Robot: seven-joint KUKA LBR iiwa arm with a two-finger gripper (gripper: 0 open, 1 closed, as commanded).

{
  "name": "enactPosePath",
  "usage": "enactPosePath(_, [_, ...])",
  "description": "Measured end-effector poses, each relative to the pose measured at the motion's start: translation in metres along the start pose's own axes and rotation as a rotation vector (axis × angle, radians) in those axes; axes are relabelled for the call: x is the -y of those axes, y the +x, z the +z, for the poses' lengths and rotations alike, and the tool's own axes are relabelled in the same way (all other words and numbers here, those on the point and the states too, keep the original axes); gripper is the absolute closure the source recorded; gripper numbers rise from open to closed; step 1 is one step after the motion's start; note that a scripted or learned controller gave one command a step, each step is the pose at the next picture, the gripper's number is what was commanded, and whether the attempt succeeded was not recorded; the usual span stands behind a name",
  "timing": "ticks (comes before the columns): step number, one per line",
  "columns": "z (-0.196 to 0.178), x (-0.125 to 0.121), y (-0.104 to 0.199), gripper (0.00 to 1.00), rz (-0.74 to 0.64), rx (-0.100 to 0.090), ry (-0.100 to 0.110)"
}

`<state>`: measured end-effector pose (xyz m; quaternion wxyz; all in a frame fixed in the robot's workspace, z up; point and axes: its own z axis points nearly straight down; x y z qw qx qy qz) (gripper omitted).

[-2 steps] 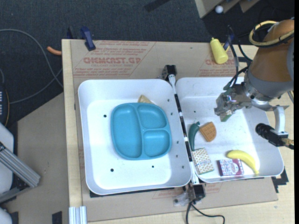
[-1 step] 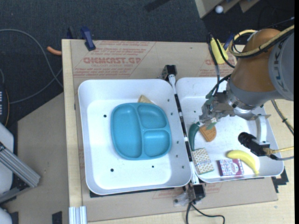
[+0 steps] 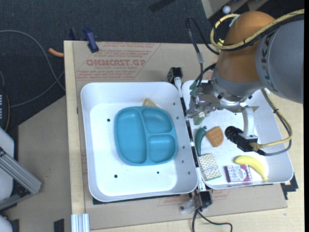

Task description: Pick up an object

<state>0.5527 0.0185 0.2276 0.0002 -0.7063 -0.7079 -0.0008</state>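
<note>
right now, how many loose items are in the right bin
5: green pepper by the inner wall, brown cracker beside it, checkered packet and purple packet at the front, banana front right. The arm may hide more.

Place: robotics lab, bench set up for machine handling.
Machine: heavy grey industrial arm (image 3: pixel 275 52) with an orange band, reaching in from the right.
Bench: plain board top (image 3: pixel 116 64) printed with red factory lettering, blue clamp (image 3: pixel 90 40) at its far edge.
Fixtures: left bin (image 3: pixel 96 129) and right bin (image 3: pixel 282 158), shallow, white, side by side.
Props: toy-like banana (image 3: pixel 253 164) in the right bin; blue divided plate (image 3: pixel 145 134) in the left.
Floor: dark carpet (image 3: pixel 29 8), loose cables (image 3: pixel 55 52) trailing across.
Hardware: aluminium rail (image 3: pixel 19 175) at lower left.
</note>
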Motion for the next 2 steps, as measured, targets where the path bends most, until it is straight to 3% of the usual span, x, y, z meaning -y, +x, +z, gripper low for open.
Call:
enactPosePath(1, [0.024, -0.023, 0.054, 1.00, 0.001, 0.000, 0.000])
enactPosePath(2, [0.004, -0.036, 0.016, 1.00, 0.003, 0.002, -0.001])
